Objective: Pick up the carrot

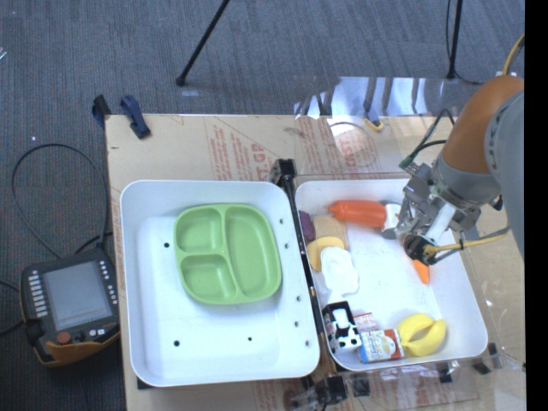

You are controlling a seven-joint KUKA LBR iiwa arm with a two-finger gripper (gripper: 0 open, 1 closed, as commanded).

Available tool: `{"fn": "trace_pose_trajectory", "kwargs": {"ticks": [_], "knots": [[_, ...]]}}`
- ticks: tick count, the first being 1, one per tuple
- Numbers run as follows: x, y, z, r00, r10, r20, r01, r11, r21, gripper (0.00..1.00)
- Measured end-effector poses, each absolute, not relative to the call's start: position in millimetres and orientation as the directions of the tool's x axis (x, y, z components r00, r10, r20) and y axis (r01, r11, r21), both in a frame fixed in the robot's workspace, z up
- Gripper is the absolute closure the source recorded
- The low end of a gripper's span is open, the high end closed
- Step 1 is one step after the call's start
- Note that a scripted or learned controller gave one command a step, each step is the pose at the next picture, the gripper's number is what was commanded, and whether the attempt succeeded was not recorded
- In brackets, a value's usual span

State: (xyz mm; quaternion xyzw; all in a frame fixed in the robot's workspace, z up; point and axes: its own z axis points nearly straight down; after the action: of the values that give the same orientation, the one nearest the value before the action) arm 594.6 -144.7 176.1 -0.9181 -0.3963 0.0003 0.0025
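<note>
Tool (409,229) beside smooth tapered carrot (358,212)

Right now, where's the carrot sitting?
The carrot lies in the right bin, near its far edge, just left of the tool and beyond the yellow and white items.

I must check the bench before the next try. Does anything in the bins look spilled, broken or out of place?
Nothing looks spilled or broken. The green plate lies flat in the left bin. The right bin holds loose toy food in a jumble; the carrot lies on its side near the far wall, beside the gripper.
</note>
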Motion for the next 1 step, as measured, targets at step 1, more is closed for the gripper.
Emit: {"fn": "trace_pose_trajectory", "kwargs": {"ticks": [1], "knots": [[600.7,-194.2,125.7,0.406,0.914,-0.001,0.914,-0.406,-0.012,1.0]]}}
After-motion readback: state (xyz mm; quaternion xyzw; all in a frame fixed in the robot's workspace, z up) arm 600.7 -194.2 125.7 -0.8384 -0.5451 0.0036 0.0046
